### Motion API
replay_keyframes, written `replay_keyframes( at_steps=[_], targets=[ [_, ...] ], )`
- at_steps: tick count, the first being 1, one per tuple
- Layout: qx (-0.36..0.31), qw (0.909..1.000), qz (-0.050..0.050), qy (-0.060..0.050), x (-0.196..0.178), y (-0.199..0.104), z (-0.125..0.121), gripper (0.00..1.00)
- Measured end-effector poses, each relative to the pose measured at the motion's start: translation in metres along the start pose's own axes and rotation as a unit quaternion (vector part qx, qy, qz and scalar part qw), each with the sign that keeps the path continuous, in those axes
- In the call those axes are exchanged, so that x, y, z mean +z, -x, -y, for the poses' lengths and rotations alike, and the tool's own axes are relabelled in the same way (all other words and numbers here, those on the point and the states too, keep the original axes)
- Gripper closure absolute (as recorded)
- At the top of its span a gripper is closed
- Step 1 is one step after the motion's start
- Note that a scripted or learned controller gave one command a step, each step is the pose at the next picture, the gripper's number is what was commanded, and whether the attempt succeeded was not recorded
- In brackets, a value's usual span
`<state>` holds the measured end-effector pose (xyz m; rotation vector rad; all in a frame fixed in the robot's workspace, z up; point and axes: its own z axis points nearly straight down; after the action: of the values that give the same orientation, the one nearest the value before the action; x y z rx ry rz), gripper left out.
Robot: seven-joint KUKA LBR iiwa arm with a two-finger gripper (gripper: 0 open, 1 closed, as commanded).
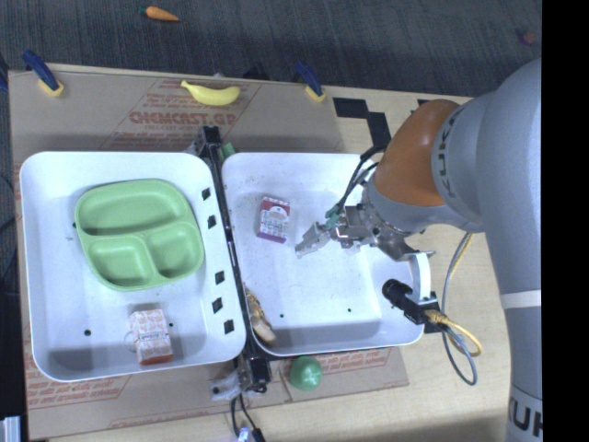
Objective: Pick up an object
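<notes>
A small red and white packet (273, 219) lies flat in the right bin (368, 325), toward its back left. My gripper (310, 239) hangs low over that bin's middle, just right of the packet and slightly nearer the front, pointing left toward it. A narrow gap separates its tip from the packet, and nothing is seen held in it. In the left bin (37, 247) a green divided tray (140, 231) rests near the back. A small wrapped snack pack (150, 334) sits in front of the tray.
A tan object (257, 321) lies at the right bin's front left corner. On the cardboard outside the bins are a yellow banana (212, 91) at the back and a green ball (306, 372) at the front. Blue clamps (43, 72) hold the cardboard's back edge.
</notes>
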<state>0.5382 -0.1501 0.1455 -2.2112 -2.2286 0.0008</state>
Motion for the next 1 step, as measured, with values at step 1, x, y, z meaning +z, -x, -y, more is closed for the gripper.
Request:
replay_keyframes(
  at_steps=[1],
  targets=[
    [0.001,1.0000,0.000,-0.002,0.0549,-0.0476,0.0625,0.00]
  ],
)
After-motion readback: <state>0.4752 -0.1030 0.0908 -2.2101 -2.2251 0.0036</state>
